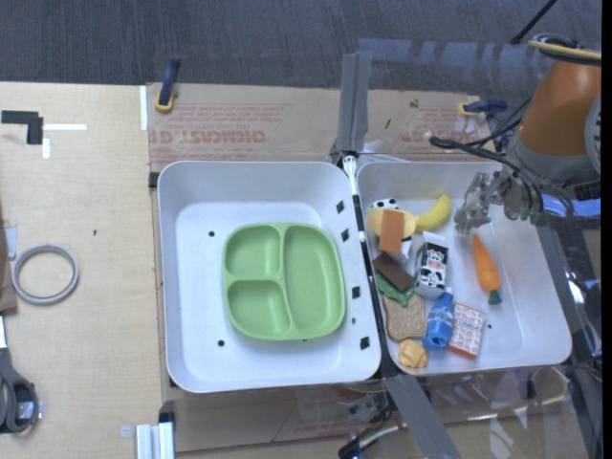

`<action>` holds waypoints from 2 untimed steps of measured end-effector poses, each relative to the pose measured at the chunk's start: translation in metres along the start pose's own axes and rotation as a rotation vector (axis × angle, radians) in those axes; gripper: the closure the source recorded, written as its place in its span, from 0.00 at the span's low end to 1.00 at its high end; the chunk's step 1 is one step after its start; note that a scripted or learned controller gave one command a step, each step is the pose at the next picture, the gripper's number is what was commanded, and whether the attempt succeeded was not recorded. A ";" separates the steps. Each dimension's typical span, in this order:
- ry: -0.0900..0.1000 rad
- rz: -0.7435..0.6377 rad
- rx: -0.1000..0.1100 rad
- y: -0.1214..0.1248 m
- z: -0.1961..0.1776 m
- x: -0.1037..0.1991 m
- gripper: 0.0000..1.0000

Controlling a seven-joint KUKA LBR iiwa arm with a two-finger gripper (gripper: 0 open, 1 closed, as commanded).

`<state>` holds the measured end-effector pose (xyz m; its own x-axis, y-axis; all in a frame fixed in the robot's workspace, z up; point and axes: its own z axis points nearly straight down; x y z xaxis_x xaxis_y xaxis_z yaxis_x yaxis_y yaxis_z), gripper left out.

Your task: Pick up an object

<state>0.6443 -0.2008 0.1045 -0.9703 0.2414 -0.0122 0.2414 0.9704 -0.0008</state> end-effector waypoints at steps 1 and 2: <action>0.007 0.178 -0.001 0.072 -0.183 0.026 1.00; 0.006 0.004 0.000 -0.012 -0.259 -0.001 1.00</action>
<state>0.6394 -0.2119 0.3638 -0.9693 0.2458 -0.0060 0.2458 0.9693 -0.0009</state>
